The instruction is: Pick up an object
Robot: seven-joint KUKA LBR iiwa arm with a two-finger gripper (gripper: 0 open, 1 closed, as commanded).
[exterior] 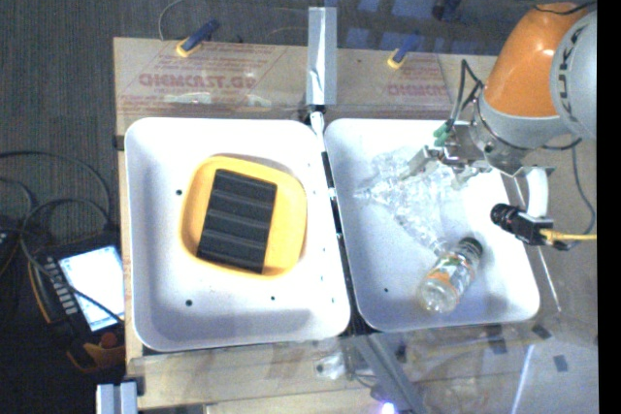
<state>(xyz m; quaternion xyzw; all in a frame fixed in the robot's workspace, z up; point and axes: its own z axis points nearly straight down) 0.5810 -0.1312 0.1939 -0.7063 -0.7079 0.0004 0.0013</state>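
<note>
In the right bin (514,305) lies a crumpled piece of clear plastic (408,194), spread across the bin's middle and back. A clear plastic bottle (448,276) lies on its side in front of it, cap end toward the back right. The left bin (155,305) holds a yellow block with a black ridged top (243,216). My gripper (444,150) hangs over the back of the right bin, right at the upper right edge of the clear plastic. Whether it touches the plastic is unclear.
The grey arm with its orange band (529,63) leans in from the right over the right bin's back corner. A black cable connector (514,220) juts out beside the wrist. A metal rail (320,63) stands behind the divide between the bins.
</note>
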